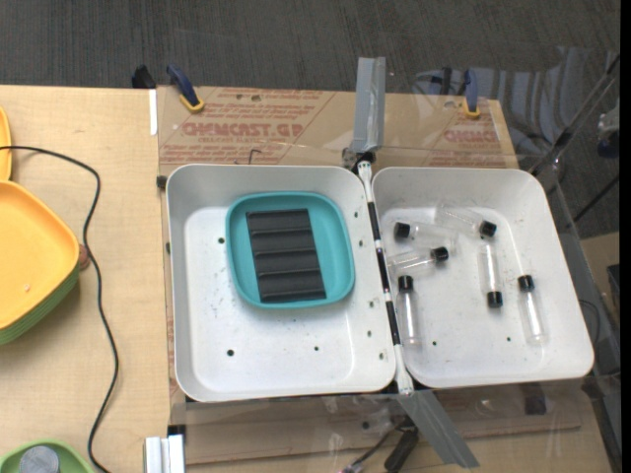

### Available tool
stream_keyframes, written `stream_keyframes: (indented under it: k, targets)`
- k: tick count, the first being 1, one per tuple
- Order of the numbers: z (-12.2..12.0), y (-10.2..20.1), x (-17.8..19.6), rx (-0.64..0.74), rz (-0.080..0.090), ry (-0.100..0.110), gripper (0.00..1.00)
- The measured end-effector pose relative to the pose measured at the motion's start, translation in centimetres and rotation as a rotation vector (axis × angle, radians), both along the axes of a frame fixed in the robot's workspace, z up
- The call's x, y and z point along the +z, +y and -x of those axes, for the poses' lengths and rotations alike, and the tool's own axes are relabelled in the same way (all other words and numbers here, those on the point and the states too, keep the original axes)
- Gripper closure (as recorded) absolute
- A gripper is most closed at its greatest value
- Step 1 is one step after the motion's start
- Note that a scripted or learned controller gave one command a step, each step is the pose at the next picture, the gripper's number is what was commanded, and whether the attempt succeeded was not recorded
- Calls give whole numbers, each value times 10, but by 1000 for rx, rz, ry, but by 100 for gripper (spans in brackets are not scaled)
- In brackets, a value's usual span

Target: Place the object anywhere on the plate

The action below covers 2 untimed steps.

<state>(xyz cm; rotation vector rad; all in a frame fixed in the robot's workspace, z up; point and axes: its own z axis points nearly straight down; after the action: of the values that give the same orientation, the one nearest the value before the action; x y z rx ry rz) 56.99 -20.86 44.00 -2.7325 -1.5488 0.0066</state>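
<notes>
Clear vials (490,264) scattered in right bin (562,353), teal plate (338,264) in left bin (197,353)

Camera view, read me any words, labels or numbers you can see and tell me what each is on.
"CHEMCAST GP": red print on the brown protective sheet behind the left bin.
The same red print repeats at the sheet's right end, cut off and blurred.
Smaller red lines around both: too small to read.

We see a light wooden bench (89,146) bearing two white bins (197,353), a black cable (99,294) and stacked yellow dishes (30,264).
</notes>
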Motion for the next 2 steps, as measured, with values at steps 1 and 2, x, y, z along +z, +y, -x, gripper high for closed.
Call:
stream_keyframes:
  k: [1, 2]
  targets:
    - [-8, -3, 0, -138, 1, 0, 0]
    - [-30, -8, 0, -249, 1, 0, 0]
